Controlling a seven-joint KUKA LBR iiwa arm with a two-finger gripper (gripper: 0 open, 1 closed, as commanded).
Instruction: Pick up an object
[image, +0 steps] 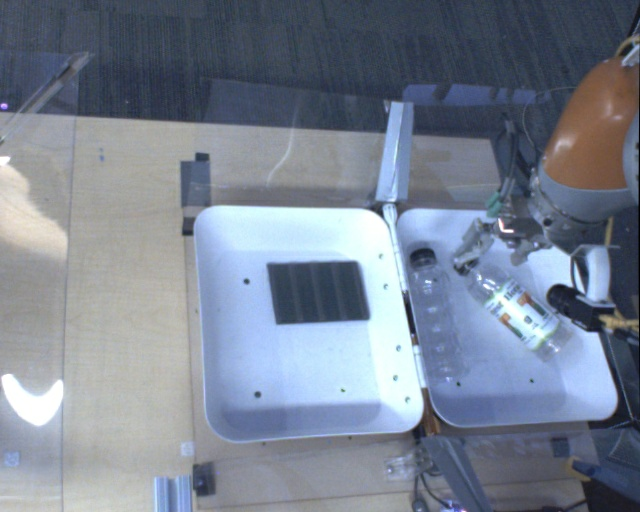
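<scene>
Camera view: the pincer (487, 243) hangs over the right bin (590, 395), fingers spread with nothing between them — one tip just above the cap end of a labelled bottle (516, 311) lying slantwise. A clear bottle (434, 315) lies along the bin's left wall.

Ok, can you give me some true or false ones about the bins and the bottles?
1. A dark ribbed mat lies in the left bin. True.
2. Both bottles are in the left bin. False: the clear bottle and the labelled bottle are in the right bin.
3. The clear bottle lies along the right bin's left wall. True.
4. The gripper is over the left bin. False: it is over the right bin, by the labelled bottle's top end.
</scene>
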